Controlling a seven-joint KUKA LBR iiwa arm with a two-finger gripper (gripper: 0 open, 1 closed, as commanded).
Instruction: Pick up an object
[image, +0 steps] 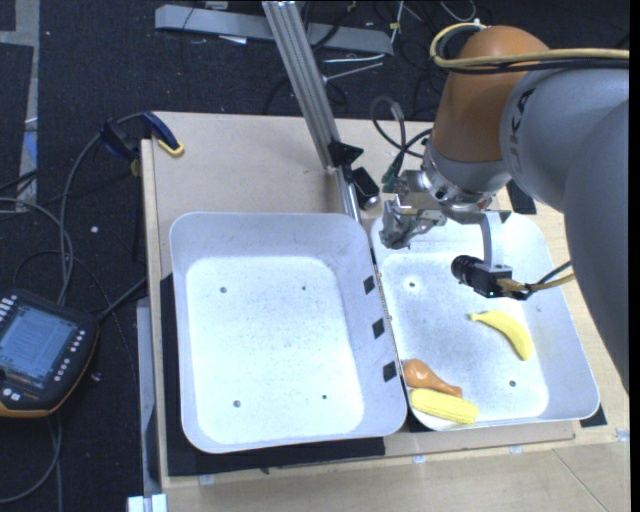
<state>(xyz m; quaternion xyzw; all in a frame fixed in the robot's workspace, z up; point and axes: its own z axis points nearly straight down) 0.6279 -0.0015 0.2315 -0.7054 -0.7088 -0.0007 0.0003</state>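
The pincer (398, 228) hangs at the upper left corner of the right bin (560, 300), close to the rim; it is small and dark against the metal, so we cannot tell its state, and we see nothing held in it. The things we could pick all lie lower in that bin, well apart from the pincer: one yellow banana (506, 331) right of centre, one corn cob (444, 406) at the bottom edge, and one orange-brown piece (430, 376), perhaps a toy drumstick, touching the corn just above it. The left bin (190, 300) sits beside it on the worktop (240, 160). We count two bins, three objects, one arm. We judge the risks as follows. Descending where it hangs now, the pincer would meet bare bin floor or strike the rim and the dividing wall between the bins. If it goes for the corn or the orange-brown piece, the two touch and lie against the bottom wall, so it could nudge one while closing on the other, or jam on the wall. The banana lies free but is curved and could roll out of a poor grip.
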